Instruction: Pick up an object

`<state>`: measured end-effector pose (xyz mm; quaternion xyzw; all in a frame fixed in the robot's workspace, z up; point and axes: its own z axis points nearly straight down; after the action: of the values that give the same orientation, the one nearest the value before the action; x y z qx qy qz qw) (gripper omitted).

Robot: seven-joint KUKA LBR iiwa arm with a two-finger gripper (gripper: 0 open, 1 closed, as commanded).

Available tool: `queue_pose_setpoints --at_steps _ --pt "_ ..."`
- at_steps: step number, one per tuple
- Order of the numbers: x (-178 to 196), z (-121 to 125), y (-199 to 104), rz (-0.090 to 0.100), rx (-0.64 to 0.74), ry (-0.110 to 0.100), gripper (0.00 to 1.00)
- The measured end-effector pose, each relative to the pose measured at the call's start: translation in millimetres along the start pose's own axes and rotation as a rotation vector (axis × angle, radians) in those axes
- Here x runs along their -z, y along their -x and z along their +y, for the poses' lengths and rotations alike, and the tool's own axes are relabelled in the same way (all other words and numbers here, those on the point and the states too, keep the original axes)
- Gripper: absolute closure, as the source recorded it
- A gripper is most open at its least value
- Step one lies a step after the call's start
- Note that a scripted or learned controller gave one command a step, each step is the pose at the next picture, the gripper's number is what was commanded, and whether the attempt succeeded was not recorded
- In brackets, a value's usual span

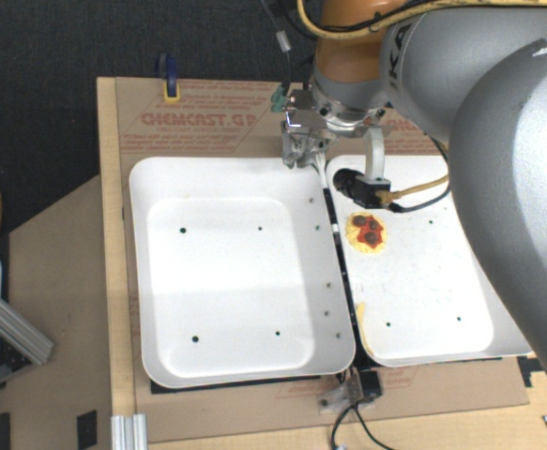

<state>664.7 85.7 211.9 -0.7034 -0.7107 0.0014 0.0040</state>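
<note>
A small yellow toy with red and dark spots, like a tiny pizza point(366, 232), lies in the right bin point(423, 331) near its left wall. My gripper point(301, 155) hangs over the far end of the divide between the two bins, up and to the left of the pizza and apart from it. Nothing shows between its fingers. The grey arm with its orange band covers the far right part of the right bin.
The left bin point(231, 279) lies to the left of the divide. Both bins rest on a brown board point(207, 115) with a blue clamp point(169, 75) at its far edge. Metal framing stands at the lower left.
</note>
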Motion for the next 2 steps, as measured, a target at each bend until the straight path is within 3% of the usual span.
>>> queue_pose_setpoints --at_steps 1,2 --pt "81 2 3 -0.003 -0.009 0.016 1.0" --pt "32 -8 -144 0.002 0.004 0.004 1.0"
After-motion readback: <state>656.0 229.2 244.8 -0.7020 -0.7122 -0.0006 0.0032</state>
